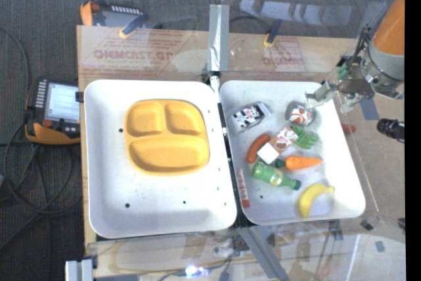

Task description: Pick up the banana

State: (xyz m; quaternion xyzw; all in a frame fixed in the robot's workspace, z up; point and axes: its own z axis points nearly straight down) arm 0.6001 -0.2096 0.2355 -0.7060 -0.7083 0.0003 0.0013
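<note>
The yellow banana [314, 198] lies in the front right corner of the right bin [347, 168], curved, just below the carrot [302, 162]. My gripper [327, 91] hangs over the bin's back right edge, beside a round silver can [299, 116] and well behind the banana. The grey arm with its orange band [393, 26] comes in from the upper right. Nothing shows in the gripper's grasp.
The right bin also holds a green bottle [276, 176], a red sausage [258, 147], a white cube [268, 154], a cow-patterned carton [248, 116], a small red-and-white carton [285, 137] and a green leafy toy [305, 138]. A yellow divided tray [168, 135] lies in the left bin [105, 194].
</note>
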